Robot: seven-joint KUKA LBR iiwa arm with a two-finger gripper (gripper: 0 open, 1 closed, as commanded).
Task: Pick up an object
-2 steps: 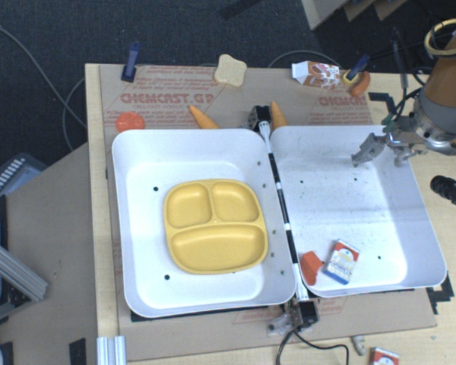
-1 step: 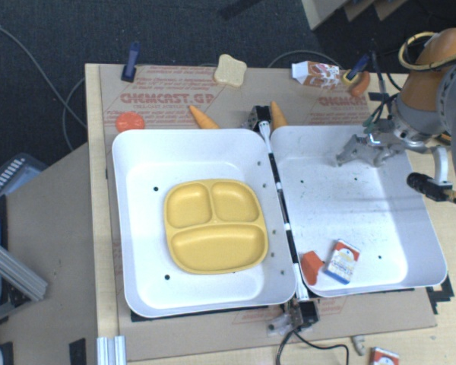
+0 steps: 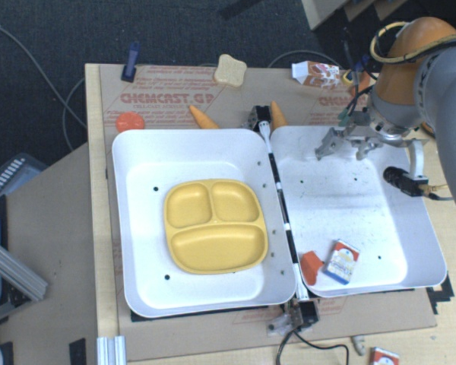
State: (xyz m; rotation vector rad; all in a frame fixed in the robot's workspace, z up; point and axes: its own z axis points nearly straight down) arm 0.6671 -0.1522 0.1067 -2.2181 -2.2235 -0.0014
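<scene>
My gripper (image 3: 342, 149) hangs over the far end of the right bin (image 3: 410, 226), its two fingers (image 3: 322, 151) spread open with nothing between them. A small white, blue and orange carton (image 3: 342, 262) lies near the front of that bin, well toward the camera from the gripper. Beside the carton, against the bin's left wall, lies an orange wedge (image 3: 310, 267). In the left bin (image 3: 137, 204) sits a yellow divided plate (image 3: 214, 225).
Behind the bins on the board lie a slice of bread (image 3: 229, 69), a carrot piece (image 3: 203, 118), an orange disc (image 3: 129, 122), a blue clip (image 3: 129, 61) and a torn snack packet (image 3: 317, 72). A black cable end (image 3: 401, 179) hangs over the right bin's right side.
</scene>
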